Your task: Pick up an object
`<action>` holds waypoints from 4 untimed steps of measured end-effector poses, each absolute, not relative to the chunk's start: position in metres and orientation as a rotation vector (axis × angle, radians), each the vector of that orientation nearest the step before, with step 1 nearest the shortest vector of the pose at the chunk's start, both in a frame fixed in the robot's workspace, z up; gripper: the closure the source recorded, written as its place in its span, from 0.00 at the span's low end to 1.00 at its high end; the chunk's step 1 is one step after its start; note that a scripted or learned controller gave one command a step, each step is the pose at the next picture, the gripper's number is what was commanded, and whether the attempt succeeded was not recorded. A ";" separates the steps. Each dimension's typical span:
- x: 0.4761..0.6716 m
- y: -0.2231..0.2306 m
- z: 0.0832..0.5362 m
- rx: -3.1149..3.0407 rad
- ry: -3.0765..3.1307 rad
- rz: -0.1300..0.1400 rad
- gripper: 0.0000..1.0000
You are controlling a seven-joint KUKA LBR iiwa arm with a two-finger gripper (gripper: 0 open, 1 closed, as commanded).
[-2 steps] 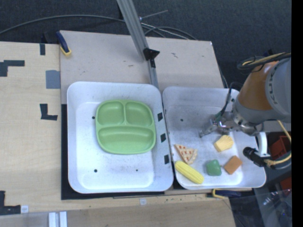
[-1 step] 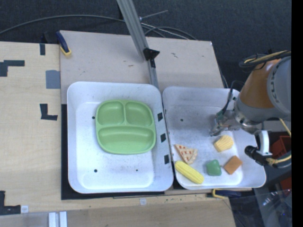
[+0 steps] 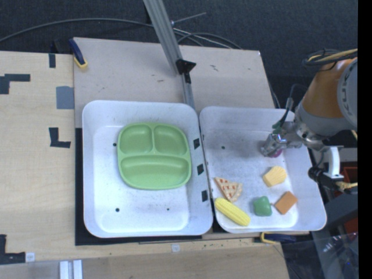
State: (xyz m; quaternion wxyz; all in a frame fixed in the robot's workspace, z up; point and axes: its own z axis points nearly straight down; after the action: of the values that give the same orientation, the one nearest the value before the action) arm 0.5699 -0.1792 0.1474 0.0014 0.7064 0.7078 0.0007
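Observation:
My gripper (image 3: 271,148) is low over the right white bin (image 3: 232,127), near its right wall, reaching in from the right. A small purple thing (image 3: 278,152) shows right at the gripper's tip, mostly hidden by it. Below the gripper lie a yellow block (image 3: 274,176), an orange block (image 3: 285,202), a green toy (image 3: 262,206), a yellow corn cob (image 3: 232,211) and a pizza slice (image 3: 228,188), all apart from the gripper.
The left white bin (image 3: 99,173) holds a green divided plate (image 3: 154,156). A grey metal pole (image 3: 165,31) slants down to the bins' shared back edge. The wooden bench (image 3: 35,156) extends to the left.

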 end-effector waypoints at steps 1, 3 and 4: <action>0.580 -0.181 0.205 2.216 2.220 0.004 1.00; 0.579 -0.117 0.251 2.215 2.230 0.001 1.00; 0.586 -0.066 0.237 2.216 2.230 -0.001 1.00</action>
State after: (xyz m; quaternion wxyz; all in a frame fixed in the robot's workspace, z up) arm 0.5865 -0.0658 0.2368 -0.0012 0.7049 0.7093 -0.0003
